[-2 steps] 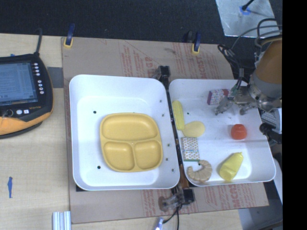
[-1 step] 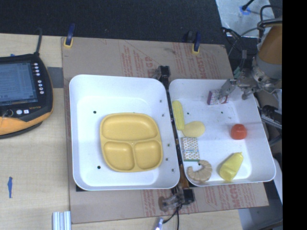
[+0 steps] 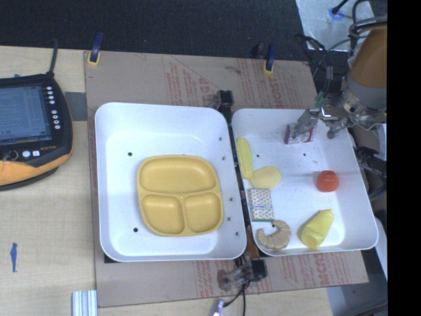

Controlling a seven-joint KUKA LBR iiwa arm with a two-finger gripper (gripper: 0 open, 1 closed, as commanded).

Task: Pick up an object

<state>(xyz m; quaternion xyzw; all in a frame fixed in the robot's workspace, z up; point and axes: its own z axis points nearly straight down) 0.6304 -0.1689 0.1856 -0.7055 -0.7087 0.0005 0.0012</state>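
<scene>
Yellow was pretty much the theme here. Nearest the camera in the right bin [image 3: 368, 239] sat a yellow bottle-ish thing [image 3: 316, 228] tipped over on its side, and just left of it a tan croissant-looking pastry [image 3: 273, 235] tucked in the near-left corner. A little further back along the left wall there was a small patterned card or packet [image 3: 261, 203] lying flat, touching the pastry's far edge or close to it. Beyond that, a pale yellow lump [image 3: 266, 176], sort of potato shaped, and right beside it a corn cob [image 3: 245, 157] lying lengthwise against the wall. Over on the right side of that bin a small red ball or tomato [image 3: 327, 181] sat by itself, well apart from the rest.

The left bin [image 3: 112, 137] had a yellow divided plate [image 3: 179, 194] in the middle, three compartments, nothing on it.

Farthest back, the gripper [image 3: 300, 135] hung over the far part of the right bin with its fingers spread apart, nothing between them, reddish tips pointing down at bare bin floor. The arm [image 3: 368, 61] came in from the far right. A tablet-style pendant [image 3: 29, 127] sat on the bench off to the left.
</scene>
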